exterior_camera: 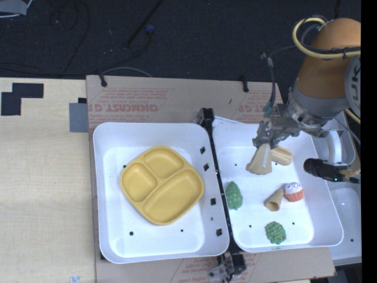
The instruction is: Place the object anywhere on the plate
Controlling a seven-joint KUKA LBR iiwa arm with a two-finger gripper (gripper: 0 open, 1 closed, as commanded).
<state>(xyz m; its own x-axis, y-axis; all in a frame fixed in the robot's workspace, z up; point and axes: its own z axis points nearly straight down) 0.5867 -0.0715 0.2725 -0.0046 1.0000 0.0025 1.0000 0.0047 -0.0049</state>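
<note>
The claw [266, 144] overlaps the tan piece [260, 160], hiding its top.

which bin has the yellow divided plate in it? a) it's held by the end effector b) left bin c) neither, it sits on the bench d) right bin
b: the yellow plate lies flat in the left bin, while the small toy foods lie in the right bin.

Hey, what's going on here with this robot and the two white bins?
The arm's gripper is down in the right bin, right over a tan wedge-shaped object; whether it grips it is unclear. The yellow divided plate sits in the left bin with nothing on it. An ice cream cone toy and two green pieces lie nearby.
</note>
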